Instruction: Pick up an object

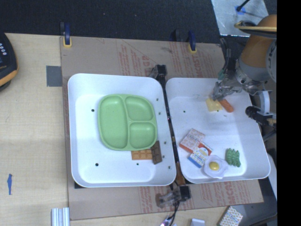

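My gripper (220,93) hangs low over the far part of the right bin (249,131). Directly beneath and in front of it lie a small yellow wedge (214,106) and an orange stick-shaped piece (227,106), side by side. The gripper's tip looks very close to both, but I cannot tell whether it touches either. Nearer the front of the same bin are a red-and-white packet (192,140), a blue-and-white packet (198,157), a toy fried egg (215,165) and a green broccoli-like piece (233,157).
The left bin (82,126) holds a green divided plate (127,122), with an orange block (141,155) and a brown block (156,152) at its near edge. Clamps (161,72) join the bins. The arm (256,55) comes in from the upper right.
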Tool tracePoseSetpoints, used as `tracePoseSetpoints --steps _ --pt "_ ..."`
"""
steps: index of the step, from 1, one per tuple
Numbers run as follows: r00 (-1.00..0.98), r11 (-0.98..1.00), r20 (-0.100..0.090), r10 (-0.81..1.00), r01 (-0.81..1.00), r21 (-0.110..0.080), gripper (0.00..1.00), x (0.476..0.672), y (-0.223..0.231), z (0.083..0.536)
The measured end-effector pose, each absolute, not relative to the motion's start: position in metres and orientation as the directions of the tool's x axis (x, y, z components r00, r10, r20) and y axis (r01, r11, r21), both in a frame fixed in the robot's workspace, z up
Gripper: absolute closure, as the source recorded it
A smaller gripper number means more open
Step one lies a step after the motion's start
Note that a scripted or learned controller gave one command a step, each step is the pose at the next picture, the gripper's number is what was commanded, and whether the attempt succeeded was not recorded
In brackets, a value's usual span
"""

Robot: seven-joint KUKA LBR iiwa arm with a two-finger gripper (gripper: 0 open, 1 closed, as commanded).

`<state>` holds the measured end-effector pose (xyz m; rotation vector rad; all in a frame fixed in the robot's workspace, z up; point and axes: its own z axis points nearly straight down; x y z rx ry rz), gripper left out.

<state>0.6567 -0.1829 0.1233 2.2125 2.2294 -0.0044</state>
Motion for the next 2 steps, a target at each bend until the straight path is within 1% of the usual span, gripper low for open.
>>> tracePoseSetpoints --steps 1,2 --pt "-0.008 0.008 -0.003 1.000 1.000 -0.002 0.00 0.657 -0.183 0.123" --pt "-0.001 0.001 0.000 1.000 1.000 -0.007 0.00 0.607 -0.178 0.158"
